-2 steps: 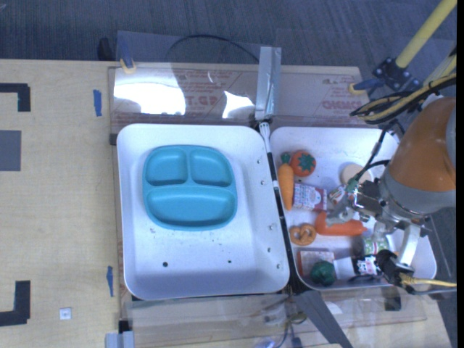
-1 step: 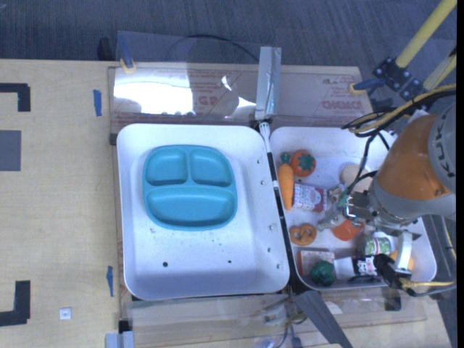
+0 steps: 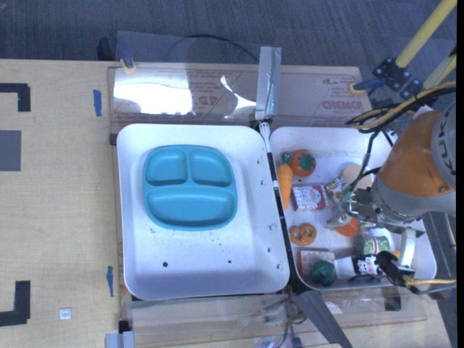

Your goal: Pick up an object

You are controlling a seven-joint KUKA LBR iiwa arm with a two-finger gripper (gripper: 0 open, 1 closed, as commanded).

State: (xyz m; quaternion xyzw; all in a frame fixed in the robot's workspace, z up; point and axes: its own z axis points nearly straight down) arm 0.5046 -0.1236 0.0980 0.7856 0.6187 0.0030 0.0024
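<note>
My gripper [image 3: 345,210] hangs low over the middle of the right bin [image 3: 330,138], reaching in from the right under the orange-banded wrist. Just below it lies a small orange piece [image 3: 349,228], partly hidden by the gripper. To its left sits a dark red packet [image 3: 310,197]. A carrot [image 3: 284,183] lies along the bin's left wall, with a red-orange fruit with green leaves [image 3: 301,163] above it. A pretzel-like brown piece [image 3: 302,233], a green ball [image 3: 322,271], a small dark bottle [image 3: 367,266] and a green can [image 3: 375,244] lie nearer the front.
The left bin [image 3: 138,259] holds a blue divided plate [image 3: 190,186]. A divider wall [image 3: 274,194] separates the two bins. Cables and a yellow pole [image 3: 428,27] stand at the back right, behind the arm.
</note>
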